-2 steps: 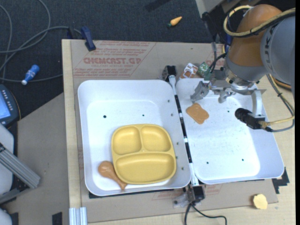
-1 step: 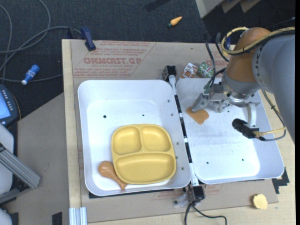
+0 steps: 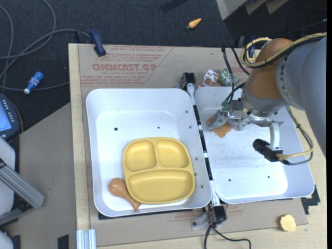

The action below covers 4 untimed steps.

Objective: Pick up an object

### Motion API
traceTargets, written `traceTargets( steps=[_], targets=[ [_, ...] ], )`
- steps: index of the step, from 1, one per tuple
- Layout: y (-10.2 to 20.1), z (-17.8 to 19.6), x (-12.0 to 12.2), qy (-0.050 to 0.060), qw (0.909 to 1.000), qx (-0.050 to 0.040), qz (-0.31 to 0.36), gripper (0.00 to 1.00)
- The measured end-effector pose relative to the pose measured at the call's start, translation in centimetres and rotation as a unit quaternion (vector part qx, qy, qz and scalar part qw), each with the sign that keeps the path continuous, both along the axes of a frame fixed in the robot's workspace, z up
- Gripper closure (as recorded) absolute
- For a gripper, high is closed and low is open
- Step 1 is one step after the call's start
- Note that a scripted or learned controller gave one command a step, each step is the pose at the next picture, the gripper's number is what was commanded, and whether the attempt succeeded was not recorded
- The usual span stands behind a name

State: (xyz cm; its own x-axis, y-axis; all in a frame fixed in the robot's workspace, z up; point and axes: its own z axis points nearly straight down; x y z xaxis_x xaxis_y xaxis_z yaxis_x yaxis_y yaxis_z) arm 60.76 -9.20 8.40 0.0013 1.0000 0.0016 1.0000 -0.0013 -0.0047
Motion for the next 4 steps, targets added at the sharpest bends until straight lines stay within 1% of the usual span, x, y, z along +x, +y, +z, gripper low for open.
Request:
traceTargets(
  steps=[1, 2, 3, 4],
  targets=[
    [-0.8, 0.1, 3.4, -0.005, 1.0, -0.0015, 0.002, 0.0],
    [-0.8, 1.2, 3.4, -0.005, 1.0, -0.0017, 0.001, 1.0],
    [-2.1, 0.0, -4.7, 0.002, 1.0, 0.0001, -0.001, 1.0],
    [-2.0, 0.0, -4.3, -0.002, 1.0, -0.0005, 0.0, 0.0]
  ],
)
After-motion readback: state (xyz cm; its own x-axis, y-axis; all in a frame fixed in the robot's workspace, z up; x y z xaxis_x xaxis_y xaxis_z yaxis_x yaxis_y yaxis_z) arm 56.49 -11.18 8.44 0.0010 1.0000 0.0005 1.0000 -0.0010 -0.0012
